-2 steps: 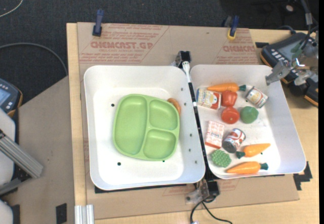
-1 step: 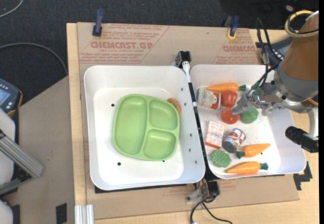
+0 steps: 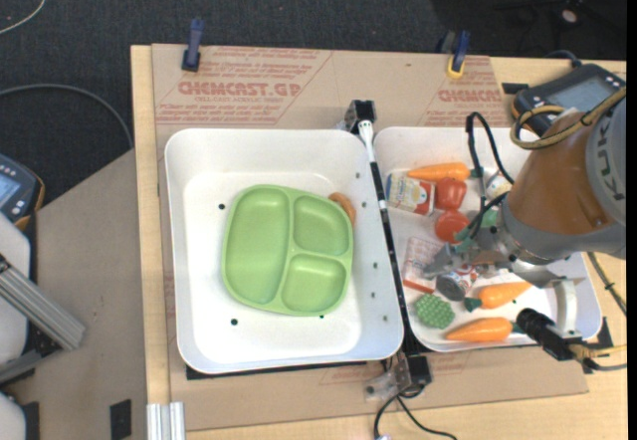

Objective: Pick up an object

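The right bin point(image 3: 589, 321) holds several toy foods. At its far end lies a carrot point(image 3: 438, 171), with a white and red pouch point(image 3: 408, 191) and a red tomato point(image 3: 451, 194) just in front of it. A second red piece point(image 3: 450, 226) sits lower down. Towards the near end are a clear packet point(image 3: 418, 259), a green knobbly piece point(image 3: 433, 310) and two carrots point(image 3: 503, 294) point(image 3: 480, 330). My gripper point(image 3: 461, 269) hangs low over the middle of this bin, right beside the clear packet and a small grey piece point(image 3: 454, 285). The wrist hides what lies under it.
The left bin point(image 3: 189, 229) carries a green divided plate point(image 3: 289, 249), with a small orange thing point(image 3: 341, 201) peeking out at its far right edge. A black-tipped rod point(image 3: 373, 174) lies along the wall between the bins. Clamps point(image 3: 192, 44) point(image 3: 458, 52) hold the board at the back.
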### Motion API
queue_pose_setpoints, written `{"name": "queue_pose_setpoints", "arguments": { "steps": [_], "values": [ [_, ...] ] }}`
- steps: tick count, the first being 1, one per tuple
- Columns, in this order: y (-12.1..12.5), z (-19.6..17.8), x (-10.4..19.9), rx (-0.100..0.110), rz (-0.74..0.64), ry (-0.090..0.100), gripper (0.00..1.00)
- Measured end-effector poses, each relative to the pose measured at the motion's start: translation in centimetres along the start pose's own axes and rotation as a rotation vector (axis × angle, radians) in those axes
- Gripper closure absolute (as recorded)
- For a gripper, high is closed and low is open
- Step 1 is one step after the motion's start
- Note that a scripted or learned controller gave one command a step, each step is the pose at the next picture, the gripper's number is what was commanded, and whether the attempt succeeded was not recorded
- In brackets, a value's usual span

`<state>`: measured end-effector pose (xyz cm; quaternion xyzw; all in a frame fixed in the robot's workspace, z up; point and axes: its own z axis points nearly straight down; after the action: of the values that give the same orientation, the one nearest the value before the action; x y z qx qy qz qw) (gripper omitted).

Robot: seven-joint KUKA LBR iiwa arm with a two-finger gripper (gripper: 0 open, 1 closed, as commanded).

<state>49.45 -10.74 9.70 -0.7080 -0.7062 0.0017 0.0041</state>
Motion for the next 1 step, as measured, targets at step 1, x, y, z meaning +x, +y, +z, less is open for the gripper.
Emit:
{"name": "queue_pose_setpoints", "arguments": {
  "steps": [1],
  "values": [
    [-1.01,0.81,0.33,-0.025,0.0,-0.005,0.0]
  ]
}}
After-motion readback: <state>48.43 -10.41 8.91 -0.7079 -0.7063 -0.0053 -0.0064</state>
